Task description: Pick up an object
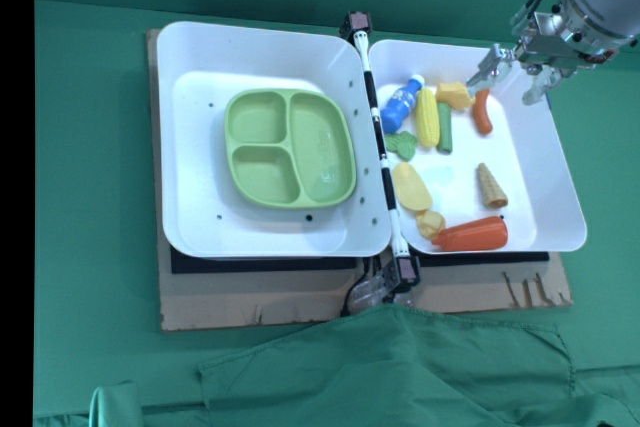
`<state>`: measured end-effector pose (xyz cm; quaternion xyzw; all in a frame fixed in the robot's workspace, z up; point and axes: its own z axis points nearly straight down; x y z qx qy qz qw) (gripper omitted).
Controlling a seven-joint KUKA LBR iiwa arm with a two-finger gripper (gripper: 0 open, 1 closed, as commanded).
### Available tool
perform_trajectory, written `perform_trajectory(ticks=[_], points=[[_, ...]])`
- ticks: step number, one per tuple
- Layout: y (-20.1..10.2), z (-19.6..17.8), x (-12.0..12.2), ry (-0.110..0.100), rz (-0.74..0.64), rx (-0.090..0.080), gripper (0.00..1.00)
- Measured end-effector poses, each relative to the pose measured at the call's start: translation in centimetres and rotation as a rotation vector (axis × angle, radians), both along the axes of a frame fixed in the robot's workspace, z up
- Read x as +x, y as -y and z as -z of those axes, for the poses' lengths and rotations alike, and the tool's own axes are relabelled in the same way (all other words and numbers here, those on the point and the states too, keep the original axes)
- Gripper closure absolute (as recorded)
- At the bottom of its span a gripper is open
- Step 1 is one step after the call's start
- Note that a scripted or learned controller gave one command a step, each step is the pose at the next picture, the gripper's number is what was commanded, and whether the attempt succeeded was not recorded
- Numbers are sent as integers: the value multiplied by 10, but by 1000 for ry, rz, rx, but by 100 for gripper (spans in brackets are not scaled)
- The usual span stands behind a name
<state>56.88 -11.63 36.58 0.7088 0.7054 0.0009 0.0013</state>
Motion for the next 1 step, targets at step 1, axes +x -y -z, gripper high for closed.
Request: perform_trajectory(ticks=[1], points=[[0,0,0,0,0,0,0]])
